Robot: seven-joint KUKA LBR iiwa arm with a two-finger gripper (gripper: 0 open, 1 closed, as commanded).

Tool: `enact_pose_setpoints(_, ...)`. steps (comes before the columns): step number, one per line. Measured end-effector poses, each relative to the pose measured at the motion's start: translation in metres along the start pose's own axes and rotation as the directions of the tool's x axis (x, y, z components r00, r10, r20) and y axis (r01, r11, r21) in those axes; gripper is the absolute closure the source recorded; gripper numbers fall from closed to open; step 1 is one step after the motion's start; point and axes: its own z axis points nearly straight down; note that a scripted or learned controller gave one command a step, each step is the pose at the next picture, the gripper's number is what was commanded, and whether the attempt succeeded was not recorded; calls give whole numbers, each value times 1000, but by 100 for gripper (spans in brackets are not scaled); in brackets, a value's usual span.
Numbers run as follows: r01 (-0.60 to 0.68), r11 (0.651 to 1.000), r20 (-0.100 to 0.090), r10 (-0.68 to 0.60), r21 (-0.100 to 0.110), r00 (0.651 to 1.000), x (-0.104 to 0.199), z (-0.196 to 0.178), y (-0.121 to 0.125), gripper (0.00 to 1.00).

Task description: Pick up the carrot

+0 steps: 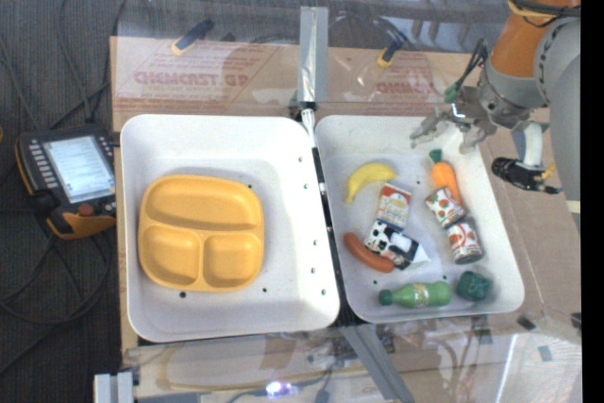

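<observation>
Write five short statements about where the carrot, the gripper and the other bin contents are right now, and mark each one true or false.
1. The carrot lies in the right bin. True.
2. The gripper holds the carrot clear of the bin floor. False: the carrot lies in the bin, with the gripper just above its green end.
3. The yellow divided tray sits in the left bin. True.
4. The banana lies in the left bin beside the tray. False: it lies in the right bin, left of the carrot.
5. The green bottle lies near the right bin's front edge. True.
</observation>
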Motion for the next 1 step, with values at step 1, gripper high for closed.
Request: enact_pose_setpoints(1,57,998,-6,-57,-7,998,5,47,-18,0)
